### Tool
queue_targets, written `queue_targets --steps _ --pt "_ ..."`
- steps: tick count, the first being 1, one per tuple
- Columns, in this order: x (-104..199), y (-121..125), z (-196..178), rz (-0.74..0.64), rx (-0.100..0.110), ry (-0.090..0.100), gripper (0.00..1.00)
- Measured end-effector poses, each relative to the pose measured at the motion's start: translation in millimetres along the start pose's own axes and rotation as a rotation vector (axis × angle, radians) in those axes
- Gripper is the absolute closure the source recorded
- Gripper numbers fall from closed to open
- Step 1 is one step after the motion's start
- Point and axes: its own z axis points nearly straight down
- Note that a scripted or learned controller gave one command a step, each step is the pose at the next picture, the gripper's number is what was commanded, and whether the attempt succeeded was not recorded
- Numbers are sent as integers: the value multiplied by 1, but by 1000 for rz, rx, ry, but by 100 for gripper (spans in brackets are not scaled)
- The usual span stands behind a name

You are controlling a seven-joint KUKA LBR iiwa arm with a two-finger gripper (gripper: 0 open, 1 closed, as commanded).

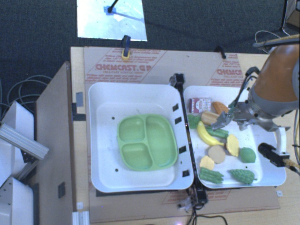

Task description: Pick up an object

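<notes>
Arm (281, 78): reaching in from frame right, over right bin (276, 175).
Gripper (224, 120): fingers narrow, empty, above toy food.
Banana (206, 134): just below gripper.
Left bin (101, 125): holds green tray (146, 141).

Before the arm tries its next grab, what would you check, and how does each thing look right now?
1. Gripper over the right bin: ok.
2. Something between its fingers: cannot tell.
3. Target near it: ok, the banana lies just below.
4. Room around the banana: not ok, a potato and green pod crowd it.
5. Green tray out of the way in the left bin: ok.
</notes>
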Motion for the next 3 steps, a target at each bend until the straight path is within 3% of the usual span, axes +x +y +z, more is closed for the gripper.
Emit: queue_targets --steps 1,2,3 --pt "-20 12 127 3 1 -2 0" --pt "-19 14 110 2 -4 -1 100" --pt "48 60 3 -10 -14 1 100"
